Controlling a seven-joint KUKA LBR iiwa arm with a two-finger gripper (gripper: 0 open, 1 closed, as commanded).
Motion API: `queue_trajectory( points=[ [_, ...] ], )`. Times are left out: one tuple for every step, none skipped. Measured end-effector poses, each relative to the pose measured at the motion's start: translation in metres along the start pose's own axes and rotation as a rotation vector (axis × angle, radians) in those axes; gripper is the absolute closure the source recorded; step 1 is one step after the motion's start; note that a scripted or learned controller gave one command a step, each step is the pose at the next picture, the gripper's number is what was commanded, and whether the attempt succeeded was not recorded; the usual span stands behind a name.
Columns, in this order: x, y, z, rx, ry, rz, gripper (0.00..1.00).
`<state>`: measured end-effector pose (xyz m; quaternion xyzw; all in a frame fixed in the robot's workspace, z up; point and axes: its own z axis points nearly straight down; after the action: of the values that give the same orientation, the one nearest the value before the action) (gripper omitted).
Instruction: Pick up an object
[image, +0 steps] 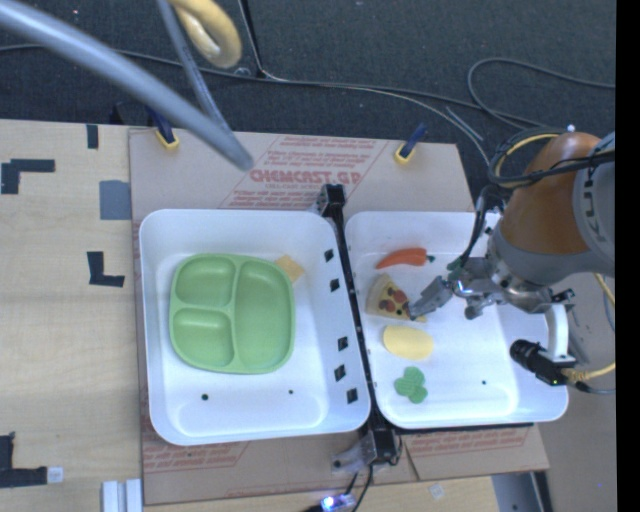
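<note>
Wooden bench (60, 330) carrying cardboard sheet w/ two white bins. Left bin (160, 400) holding green divided plate (233, 312), small yellow piece at its far right corner. Arm reaching into right bin (500, 395) from right; gripper (425, 303) hovering just beside pizza slice (387, 297), finger state unclear, can't tell. Yellow lemon-like piece (408, 343), orange chilli (402, 258), green broccoli (410, 384) lying nearby.

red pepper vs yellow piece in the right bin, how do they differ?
Colour: the red pepper is orange-red with a dark stem end; the yellow piece is plain pale yellow.
Shape: the pepper is long and thin; the yellow piece is a broad rounded oval.
Place: the pepper lies toward the bin's far side, the yellow piece nearer the camera, by the green item.
Both lie flat in the right bin.
</note>
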<state>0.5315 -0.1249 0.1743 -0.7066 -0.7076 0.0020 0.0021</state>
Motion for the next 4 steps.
queue_trajectory(
  points=[
    [0.004, -0.005, 0.045, 0.001, 0.0, 0.0, 0.0],
    [0.004, -0.005, 0.091, -0.004, -0.001, 0.0, 0.0],
    [0.004, 0.0, 0.073, -0.018, 0.0, 0.0, 1.0],
    [0.01, 0.0, 0.03, -0.008, 0.0, -0.001, 1.0]
  ],
)
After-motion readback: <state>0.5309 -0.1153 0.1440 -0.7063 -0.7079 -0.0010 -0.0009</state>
